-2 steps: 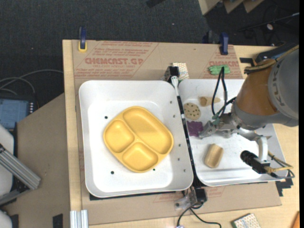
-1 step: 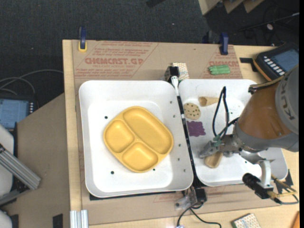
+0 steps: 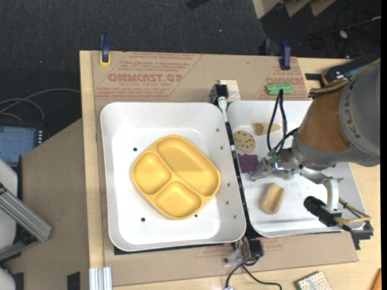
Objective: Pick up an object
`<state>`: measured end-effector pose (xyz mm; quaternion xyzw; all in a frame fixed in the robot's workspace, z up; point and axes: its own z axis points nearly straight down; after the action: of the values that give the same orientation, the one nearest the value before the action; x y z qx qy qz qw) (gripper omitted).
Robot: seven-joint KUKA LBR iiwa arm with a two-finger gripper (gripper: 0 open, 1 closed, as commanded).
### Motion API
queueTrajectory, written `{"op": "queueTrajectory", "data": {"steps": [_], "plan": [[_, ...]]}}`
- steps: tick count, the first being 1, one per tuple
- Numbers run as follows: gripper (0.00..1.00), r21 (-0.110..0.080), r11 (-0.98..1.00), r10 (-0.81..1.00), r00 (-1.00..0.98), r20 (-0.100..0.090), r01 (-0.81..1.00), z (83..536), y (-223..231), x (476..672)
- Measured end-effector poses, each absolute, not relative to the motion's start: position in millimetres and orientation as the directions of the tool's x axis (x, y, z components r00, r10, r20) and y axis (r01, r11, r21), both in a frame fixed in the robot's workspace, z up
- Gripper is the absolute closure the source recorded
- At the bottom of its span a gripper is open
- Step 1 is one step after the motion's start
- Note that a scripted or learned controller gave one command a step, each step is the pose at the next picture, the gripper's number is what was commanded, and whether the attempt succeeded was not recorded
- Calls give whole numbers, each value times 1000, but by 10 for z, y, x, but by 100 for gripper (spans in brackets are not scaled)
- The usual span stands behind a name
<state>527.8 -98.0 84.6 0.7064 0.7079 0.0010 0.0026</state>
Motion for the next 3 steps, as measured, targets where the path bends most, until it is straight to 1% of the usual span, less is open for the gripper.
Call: {"op": "queueTrajectory", "data": {"steps": [1, 2, 3], "plan": [[0, 9, 3, 1000, -3, -3, 1000, 855, -1086, 6178], [0, -12, 6, 1000, -6, -4, 1000, 840, -981, 6575], [0, -7, -2, 1000, 2, -1, 1000, 837, -1174, 6648]]}}
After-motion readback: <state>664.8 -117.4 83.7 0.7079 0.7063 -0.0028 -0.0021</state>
